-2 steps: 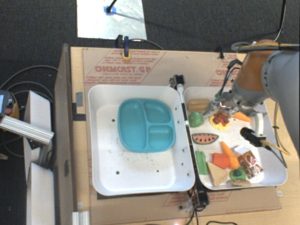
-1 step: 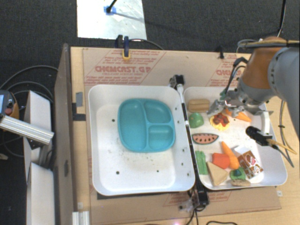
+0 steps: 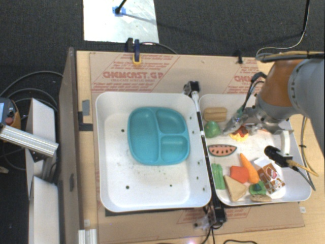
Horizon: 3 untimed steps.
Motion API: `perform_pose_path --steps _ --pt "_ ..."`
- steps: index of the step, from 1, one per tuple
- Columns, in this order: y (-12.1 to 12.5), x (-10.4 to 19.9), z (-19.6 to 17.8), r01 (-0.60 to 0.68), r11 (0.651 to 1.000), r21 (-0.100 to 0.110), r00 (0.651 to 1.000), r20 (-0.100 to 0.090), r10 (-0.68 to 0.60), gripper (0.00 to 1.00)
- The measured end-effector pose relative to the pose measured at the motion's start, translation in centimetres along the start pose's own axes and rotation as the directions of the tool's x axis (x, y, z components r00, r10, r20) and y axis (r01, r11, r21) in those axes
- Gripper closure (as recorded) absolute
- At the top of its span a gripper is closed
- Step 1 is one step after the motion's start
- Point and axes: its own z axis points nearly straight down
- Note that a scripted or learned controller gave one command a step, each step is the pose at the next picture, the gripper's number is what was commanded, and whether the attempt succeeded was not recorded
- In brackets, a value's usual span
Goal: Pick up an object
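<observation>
Reaching in from the right, the arm (image 3: 294, 85) sets its gripper (image 3: 242, 122) low over the back half of the right bin (image 3: 231, 99), about midway between that bin's left and right walls. Whether the gripper is open or closed cannot be told from this slant, and nothing can be seen gripped in it. A yellow toy (image 3: 238, 133) with a red patch lies on the bin floor just under the gripper, on its front side, so close that the two seem to touch or overlap. Toward the left wall, a tan bread (image 3: 215, 114) sits near the back-left corner, and a green toy (image 3: 212, 129) lies just in front of it, near the gripper but apart from it. A watermelon slice (image 3: 222, 150) lies in front of the yellow toy. Nearer the front edge are a green pod (image 3: 218, 176) by the left wall, a carrot (image 3: 248, 168) touching a red piece (image 3: 238, 174), a tan wedge (image 3: 234, 189), a small green lump (image 3: 257, 189) and a packet (image 3: 270, 178) toward the front-right corner. The left bin (image 3: 114, 136) bears a teal plate (image 3: 157, 136) with three sections, lying flat near its right wall.
</observation>
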Motion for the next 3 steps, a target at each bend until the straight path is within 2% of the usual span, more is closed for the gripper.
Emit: perform_pose_path --steps 1,2,3 --pt "2.5 -0.9 0.1 0.002 1.000 0.022 1.000 -0.013 -0.002 0.00" --pt "3.2 -1.2 -1.7 0.005 1.000 -0.012 1.000 0.001 -0.005 1.00" --pt "-2.2 -3.8 -5.3 -0.004 1.000 0.001 1.000 0.000 0.004 1.00"
